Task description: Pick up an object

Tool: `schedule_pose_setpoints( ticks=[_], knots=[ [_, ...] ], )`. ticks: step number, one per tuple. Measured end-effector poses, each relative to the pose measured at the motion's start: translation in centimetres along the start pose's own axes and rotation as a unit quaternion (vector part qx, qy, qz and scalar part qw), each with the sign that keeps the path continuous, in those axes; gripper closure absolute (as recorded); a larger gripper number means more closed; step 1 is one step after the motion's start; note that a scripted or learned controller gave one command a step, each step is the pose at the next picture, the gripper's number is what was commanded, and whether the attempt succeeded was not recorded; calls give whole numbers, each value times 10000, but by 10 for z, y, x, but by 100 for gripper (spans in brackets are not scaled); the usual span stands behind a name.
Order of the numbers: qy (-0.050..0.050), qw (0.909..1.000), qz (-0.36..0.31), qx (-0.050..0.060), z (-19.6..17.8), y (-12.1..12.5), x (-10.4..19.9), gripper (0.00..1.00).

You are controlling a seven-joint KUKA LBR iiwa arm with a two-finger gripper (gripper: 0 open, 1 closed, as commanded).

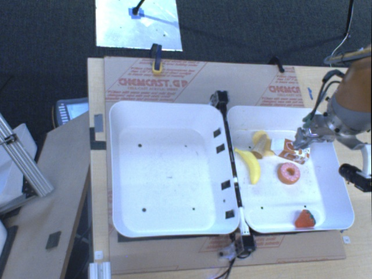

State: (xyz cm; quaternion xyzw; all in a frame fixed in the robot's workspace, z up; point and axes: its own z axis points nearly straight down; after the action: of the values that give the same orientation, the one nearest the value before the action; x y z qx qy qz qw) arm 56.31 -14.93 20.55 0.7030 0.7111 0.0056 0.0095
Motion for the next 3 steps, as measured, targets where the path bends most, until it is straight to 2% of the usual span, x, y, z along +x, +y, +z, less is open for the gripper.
schedule_pose_setpoints(
  ticks=[3],
  knots=[
    [-3, 10000, -49, -45, -32, 4, -1, 100]
  ],
)
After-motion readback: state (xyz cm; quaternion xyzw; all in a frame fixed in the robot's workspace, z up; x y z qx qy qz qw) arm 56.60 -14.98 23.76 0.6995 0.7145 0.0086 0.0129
